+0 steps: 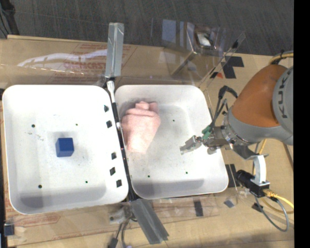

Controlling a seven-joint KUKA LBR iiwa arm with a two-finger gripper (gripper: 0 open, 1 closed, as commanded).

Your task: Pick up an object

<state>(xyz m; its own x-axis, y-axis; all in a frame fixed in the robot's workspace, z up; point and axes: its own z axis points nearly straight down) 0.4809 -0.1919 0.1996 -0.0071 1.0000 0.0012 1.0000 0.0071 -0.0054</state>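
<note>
A pale pink, soft-looking lump (140, 126) lies in the right bin (165, 187), against its left wall. A small blue cube (65, 146) sits in the left bin (20, 112), left of its middle. My gripper (188, 145) hangs over the right side of the right bin, reaching in from the right, well apart from the pink lump. Nothing shows between its fingers.
A divider with black clips (113, 138) runs between the two bins. A clear plastic sheet and metal bar (115, 48) lie behind the bins on the cardboard bench. The arm's orange band (258, 99) sits past the right bin's rim.
</note>
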